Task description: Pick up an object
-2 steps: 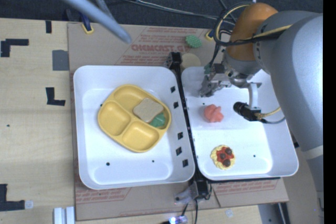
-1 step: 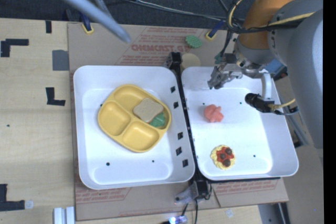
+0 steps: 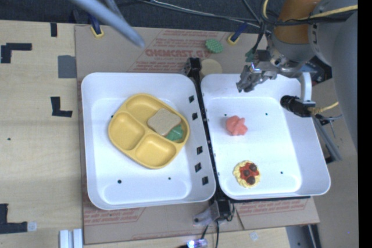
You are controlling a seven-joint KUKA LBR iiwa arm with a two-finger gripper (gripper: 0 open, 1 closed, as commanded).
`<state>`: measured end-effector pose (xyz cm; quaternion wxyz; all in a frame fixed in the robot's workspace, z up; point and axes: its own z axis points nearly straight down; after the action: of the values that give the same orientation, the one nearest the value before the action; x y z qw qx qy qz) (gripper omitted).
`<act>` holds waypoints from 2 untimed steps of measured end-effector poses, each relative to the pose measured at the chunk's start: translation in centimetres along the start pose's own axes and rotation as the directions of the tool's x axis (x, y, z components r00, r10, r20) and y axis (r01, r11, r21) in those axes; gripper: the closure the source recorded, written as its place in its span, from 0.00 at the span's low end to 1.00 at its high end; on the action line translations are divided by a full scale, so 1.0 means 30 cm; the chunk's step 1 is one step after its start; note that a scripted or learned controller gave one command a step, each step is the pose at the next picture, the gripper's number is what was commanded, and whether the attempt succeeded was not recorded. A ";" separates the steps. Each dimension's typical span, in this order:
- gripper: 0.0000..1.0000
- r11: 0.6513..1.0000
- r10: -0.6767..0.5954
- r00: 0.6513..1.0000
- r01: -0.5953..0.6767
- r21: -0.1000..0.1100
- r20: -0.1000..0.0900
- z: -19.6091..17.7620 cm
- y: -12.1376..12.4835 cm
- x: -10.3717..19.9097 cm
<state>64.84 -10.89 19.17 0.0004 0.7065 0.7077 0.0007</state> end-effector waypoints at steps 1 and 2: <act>1.00 1.000 0.000 1.000 0.000 -0.002 0.000 -0.142 -0.001 -0.003; 1.00 1.000 -0.004 1.000 0.004 0.004 0.000 -0.138 -0.051 0.203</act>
<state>63.31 -4.79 23.30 -0.0012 0.7052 0.7090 -0.0006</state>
